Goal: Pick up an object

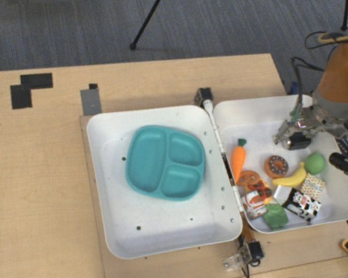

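Observation:
The right bin [253, 116] holds a pile of toy food: an orange carrot [238, 160], a chocolate doughnut [276, 165], a yellow banana [292, 177], a green ball [315, 162], a green leafy piece [275, 215] and several printed packets [256, 199]. My gripper [292, 136] hangs over the bin's right part, just above and right of the doughnut, near the green ball. I see nothing held between its fingers.
The left bin [112, 174] carries a teal divided tray [165, 161]. Black patches [30, 87] mark the wooden bench at the far left. Cables and a black bracket [347, 164] crowd the right bin's right rim. A clamp [204, 95] sits between the bins at the back.

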### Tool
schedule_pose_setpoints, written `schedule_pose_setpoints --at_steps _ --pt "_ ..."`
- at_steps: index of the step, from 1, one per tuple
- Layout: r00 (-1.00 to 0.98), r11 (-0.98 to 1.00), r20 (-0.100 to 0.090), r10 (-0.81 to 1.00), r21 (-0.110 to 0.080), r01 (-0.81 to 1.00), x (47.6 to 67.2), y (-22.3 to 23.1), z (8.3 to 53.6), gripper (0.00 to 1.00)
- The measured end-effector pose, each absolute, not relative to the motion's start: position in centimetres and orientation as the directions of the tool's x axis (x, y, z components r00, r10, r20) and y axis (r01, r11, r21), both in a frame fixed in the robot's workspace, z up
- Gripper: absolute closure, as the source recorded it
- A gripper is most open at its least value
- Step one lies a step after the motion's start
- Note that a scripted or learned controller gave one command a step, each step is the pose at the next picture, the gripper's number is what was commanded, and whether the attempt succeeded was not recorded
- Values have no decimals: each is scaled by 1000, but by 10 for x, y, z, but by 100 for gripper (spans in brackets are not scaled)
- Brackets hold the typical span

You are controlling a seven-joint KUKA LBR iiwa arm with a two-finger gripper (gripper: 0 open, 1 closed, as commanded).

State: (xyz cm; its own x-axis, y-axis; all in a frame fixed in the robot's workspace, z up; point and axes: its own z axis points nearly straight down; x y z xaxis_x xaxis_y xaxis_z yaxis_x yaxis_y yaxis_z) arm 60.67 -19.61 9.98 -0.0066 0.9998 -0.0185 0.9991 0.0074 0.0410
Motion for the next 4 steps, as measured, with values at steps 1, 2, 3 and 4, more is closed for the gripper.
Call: schedule_pose_setpoints --at_steps 1,2,3,4 --pt "-11 12 -16 1000 48 999 610 -194 114 100" --pt "-10 11 -22 1000 48 999 609 -196 114 0" --pt "-5 6 -14 1000 28 1000 613 -198 105 0" --pt "-4 5 -13 1000 24 1000 614 -199 104 0"
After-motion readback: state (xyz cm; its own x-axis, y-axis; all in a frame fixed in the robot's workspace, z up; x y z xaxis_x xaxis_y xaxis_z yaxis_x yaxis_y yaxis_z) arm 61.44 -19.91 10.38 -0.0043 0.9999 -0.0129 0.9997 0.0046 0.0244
